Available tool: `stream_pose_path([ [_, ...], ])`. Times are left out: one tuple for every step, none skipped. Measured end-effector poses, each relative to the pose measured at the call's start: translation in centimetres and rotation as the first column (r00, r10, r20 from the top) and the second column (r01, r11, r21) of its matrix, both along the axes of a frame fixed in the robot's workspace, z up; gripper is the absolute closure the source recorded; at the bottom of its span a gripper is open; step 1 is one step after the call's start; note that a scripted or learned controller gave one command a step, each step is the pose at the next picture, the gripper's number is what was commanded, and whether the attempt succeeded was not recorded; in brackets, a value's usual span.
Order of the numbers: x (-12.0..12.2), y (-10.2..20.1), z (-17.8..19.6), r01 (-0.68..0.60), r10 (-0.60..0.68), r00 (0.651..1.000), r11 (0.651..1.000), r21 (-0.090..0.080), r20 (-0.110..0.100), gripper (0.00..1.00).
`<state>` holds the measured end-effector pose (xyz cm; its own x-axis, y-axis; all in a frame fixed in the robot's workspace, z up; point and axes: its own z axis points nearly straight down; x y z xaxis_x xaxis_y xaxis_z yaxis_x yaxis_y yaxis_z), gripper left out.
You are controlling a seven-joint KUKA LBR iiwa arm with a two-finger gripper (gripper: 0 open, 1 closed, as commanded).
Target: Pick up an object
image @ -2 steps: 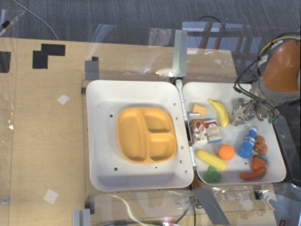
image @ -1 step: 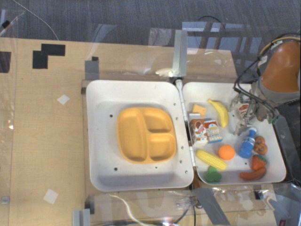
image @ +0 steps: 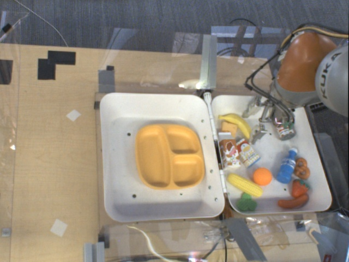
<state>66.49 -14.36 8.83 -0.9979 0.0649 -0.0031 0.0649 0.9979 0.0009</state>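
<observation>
The right bin (image: 319, 162) holds several toy foods: a banana (image: 235, 122), two small cartons (image: 238, 152), a corn cob (image: 244, 184), an orange (image: 262, 176), a blue bottle (image: 287, 167) and a small can (image: 284, 129). My gripper (image: 255, 121) hangs over the bin's far part, just right of the banana and left of the can. Its fingers (image: 258, 134) look spread apart, open, with nothing between them.
The left bin (image: 117, 201) holds a yellow divided tray (image: 168, 155). A green broccoli piece (image: 247, 202), a red sausage (image: 292, 202) and other small red and orange toys (image: 300, 179) lie along the right bin's near right side. A metal divider (image: 208, 70) rises behind the bins.
</observation>
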Motion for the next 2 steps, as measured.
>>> stream_pose_path([
  [-2.7,4.6,0.0,-0.165,0.165,0.986,0.986,-0.002,0.009,0.00],
  [-2.1,4.7,1.7,-0.164,0.164,0.986,0.986,-0.006,0.027,1.00],
])
